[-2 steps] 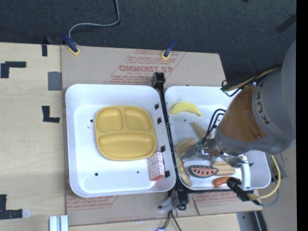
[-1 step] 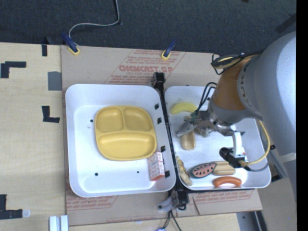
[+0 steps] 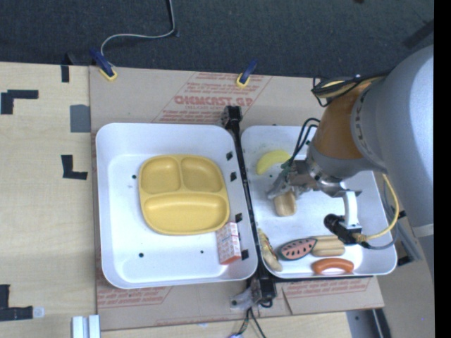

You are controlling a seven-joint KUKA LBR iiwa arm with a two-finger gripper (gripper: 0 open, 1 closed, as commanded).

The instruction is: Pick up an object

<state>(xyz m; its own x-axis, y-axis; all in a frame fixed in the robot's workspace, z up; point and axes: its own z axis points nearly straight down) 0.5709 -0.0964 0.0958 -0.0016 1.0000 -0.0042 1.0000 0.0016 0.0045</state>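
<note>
Reaching in from the right, the grey arm hangs its gripper [image 3: 287,186] low over the right bin [image 3: 373,263], directly above a small tan bread-like piece [image 3: 285,204] at the bin's left-centre. That piece sits just beneath the fingertips, its long axis roughly near-to-far. Whether the claw is apart or closed cannot be told. A yellow lemon-like piece [image 3: 270,161] lies just beyond.
</note>
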